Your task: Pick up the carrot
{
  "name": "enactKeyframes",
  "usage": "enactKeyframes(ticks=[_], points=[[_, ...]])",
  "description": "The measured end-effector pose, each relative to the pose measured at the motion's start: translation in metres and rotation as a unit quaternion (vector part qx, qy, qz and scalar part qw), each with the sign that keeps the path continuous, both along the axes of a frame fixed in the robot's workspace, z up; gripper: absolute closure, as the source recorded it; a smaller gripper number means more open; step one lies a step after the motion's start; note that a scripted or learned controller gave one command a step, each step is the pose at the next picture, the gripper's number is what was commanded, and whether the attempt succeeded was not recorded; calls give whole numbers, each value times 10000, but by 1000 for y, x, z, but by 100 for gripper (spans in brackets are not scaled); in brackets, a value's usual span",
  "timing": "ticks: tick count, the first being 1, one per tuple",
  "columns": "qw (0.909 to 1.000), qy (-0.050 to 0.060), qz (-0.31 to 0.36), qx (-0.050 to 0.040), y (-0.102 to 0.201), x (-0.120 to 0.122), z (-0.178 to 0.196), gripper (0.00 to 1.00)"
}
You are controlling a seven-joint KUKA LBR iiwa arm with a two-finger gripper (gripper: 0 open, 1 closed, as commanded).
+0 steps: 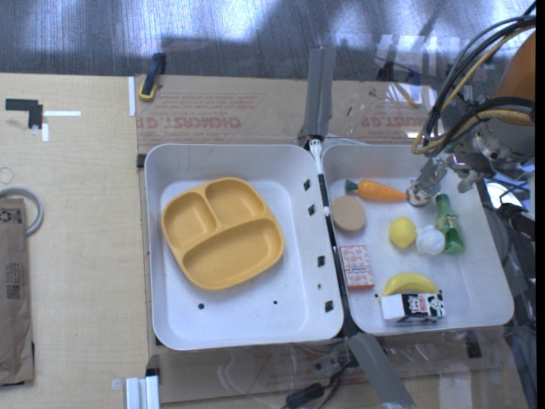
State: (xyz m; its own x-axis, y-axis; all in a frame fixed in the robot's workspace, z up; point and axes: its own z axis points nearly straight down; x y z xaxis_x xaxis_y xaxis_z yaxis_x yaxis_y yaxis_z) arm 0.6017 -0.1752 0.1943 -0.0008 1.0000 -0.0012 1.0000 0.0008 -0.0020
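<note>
Pale wood counter [68, 313] carries two white bins. In the right bin [498, 301], nearest the camera, lie a black-and-white carton [415, 306] and a banana [409, 283]; farther back, the carrot [379, 191] rests just left of the tool [419, 196], whose finger state cannot be told. The left bin [166, 313] holds a yellow divided plate [222, 232]. Cardboard [221, 109] lines the far edge.
</note>
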Motion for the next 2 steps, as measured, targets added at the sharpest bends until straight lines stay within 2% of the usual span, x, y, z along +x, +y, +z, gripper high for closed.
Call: enactKeyframes(ticks=[1,2], points=[[9899,-63,1417,-16,71,21,-96,0],[9725,-11,2329,-2,61,-19,0,0]])
